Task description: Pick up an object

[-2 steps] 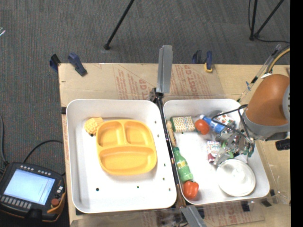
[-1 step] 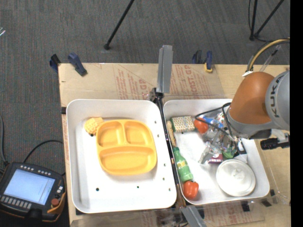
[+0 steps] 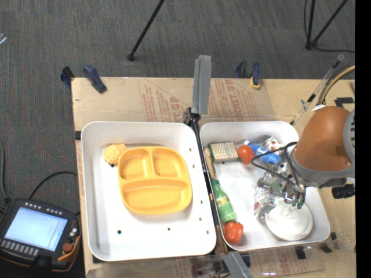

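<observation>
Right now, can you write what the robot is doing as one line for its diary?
tool low in right bin | over white plate, crumpled packet beside | yellow tray in left bin

Red lettering is printed on the cardboard sheet [image 3: 232, 100] beneath the bins; it lies reversed and at a slant, and cannot be read with certainty. The pendant [image 3: 37, 233] screen is lit, its content too small to read.

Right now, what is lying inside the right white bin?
In the right bin: a green bottle, a red piece, a patterned block, a red-and-blue toy and a white dish. The gripper and arm cover the dish's upper part and the bin's right side.
</observation>
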